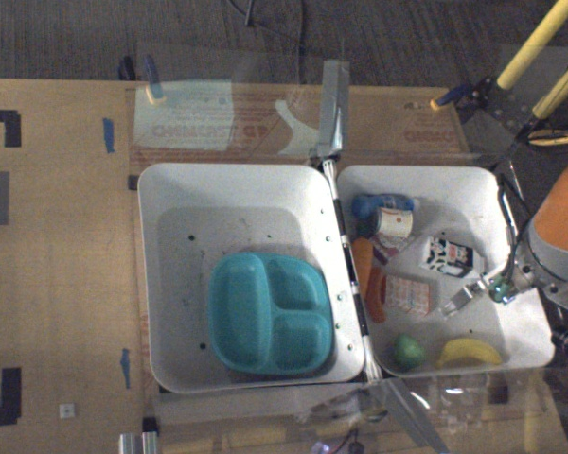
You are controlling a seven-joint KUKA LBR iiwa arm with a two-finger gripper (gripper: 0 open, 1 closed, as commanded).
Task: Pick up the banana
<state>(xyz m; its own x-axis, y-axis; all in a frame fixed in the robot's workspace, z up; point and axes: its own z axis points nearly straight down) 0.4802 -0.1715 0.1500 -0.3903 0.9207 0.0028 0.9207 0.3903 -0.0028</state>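
While the grey KUKA arm with the orange band (560, 218) is reaching in from the right edge of the camera view, its 2-finger gripper (462, 300) is hanging over the right-hand shallow white bin (511, 334); the slim metal fingers (454, 305) are pointing left and slightly downward, and whether they are open or closed I cannot tell, since they are reading as a single thin, blurred shape; nothing is visibly sitting between them. Lying in the near right corner of that bin, the curved yellow banana (470, 352) is resting on the bin floor, below the fingertips in the view and apart from them. Just to its left, the small round green fruit (409, 351) is sitting near the bin's front wall; farther back, the pale pink rectangular carton (408, 295) is lying flat, with the orange carrot-shaped piece (363, 270) stretching along the dividing wall beside it; the white box with black markings (449, 255) is lying toward the middle, and the blue and white cylindrical container (386, 214) is lying on its side near the far left corner. Occupying the left-hand shallow white bin (170, 253), the teal plastic plate with 3 compartments (268, 313) is sitting toward the near right part of its floor; both bins are resting side by side on the light wooden bench (57, 253).
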